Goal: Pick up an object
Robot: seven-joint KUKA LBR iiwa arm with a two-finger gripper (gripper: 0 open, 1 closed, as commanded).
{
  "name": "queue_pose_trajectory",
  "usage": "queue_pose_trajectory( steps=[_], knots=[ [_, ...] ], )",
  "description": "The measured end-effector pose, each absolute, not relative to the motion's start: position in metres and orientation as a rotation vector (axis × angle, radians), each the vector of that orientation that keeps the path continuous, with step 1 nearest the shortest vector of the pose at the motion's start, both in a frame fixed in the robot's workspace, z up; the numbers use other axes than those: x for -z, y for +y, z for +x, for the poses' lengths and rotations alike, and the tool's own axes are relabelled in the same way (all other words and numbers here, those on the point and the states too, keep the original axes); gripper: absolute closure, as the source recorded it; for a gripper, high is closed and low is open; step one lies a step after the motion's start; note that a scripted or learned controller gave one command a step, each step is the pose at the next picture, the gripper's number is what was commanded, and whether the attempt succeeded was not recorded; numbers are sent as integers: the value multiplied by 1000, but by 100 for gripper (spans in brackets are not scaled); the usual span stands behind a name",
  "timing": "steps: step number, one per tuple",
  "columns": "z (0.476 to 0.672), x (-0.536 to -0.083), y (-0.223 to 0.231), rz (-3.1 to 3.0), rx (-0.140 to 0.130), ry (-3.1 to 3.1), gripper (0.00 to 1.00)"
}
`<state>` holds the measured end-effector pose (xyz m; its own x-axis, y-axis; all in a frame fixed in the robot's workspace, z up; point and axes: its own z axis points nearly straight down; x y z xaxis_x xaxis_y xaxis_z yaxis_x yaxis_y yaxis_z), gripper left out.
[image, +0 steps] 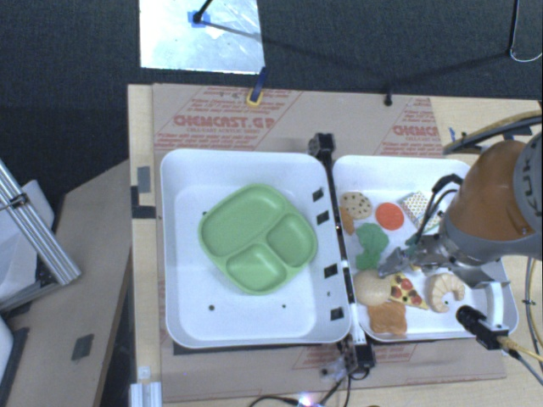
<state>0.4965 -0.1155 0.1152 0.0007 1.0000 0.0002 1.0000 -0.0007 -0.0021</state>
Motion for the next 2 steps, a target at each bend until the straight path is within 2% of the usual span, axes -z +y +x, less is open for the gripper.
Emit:
queue_pose_trajectory(
  steps=[1, 2],
  knots=[
    [497, -83, -115, -2220, 1, -2223, 0],
    [498, -95, -115, -2222, 4, -2223, 100]
  ],
)
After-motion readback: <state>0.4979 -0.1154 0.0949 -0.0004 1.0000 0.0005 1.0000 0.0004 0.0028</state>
